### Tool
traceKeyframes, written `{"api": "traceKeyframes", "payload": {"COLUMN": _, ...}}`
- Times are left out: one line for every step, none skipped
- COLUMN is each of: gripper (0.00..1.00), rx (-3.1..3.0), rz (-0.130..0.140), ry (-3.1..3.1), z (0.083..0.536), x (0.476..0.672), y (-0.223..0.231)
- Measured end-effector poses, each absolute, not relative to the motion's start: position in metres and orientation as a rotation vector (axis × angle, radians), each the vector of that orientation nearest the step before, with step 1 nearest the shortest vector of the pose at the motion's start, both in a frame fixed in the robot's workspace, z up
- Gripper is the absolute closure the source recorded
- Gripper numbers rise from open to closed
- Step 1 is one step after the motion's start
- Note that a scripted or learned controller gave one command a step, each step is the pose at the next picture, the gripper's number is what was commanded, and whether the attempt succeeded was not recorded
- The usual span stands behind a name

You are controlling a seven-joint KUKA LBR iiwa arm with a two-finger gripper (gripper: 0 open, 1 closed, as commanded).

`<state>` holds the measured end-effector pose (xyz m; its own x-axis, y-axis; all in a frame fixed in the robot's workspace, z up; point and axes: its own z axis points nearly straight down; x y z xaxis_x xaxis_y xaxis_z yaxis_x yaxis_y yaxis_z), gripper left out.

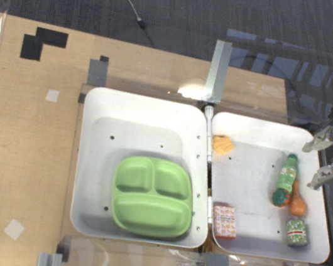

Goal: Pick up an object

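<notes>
On the wooden worktop (16,154) two shallow white bins sit side by side. Nearest the camera, the left bin (96,149) carries a green divided plate (152,197) toward its front edge, and the right bin (254,176) has a small pink-and-white box (224,221) at its front left corner, close against the rim between the bins. A short green-labelled can (296,233) stands near the front right corner. Behind the can, an orange pear-shaped object (297,202) lies touching a green bottle (285,180), which stretches toward the back of the bin. Further back on the left side, an orange-yellow chunk (222,145) rests just beside the dividing rim. The hand (326,158) hangs over the right bin's far right rim, near the bottle but apart from it, its two fingers spread apart with nothing between them.
</notes>
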<state>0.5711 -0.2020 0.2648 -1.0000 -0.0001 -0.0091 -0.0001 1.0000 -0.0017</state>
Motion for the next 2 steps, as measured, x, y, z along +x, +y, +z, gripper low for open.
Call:
{"api": "traceKeyframes", "payload": {"gripper": 0.00, "rx": -0.435, "rz": -0.005, "ry": 3.101, "z": 0.097, "x": 0.536, "y": -0.175}}
{"api": "traceKeyframes", "payload": {"gripper": 0.00, "rx": -0.063, "rz": -0.001, "ry": 3.125, "z": 0.091, "x": 0.565, "y": -0.100}}
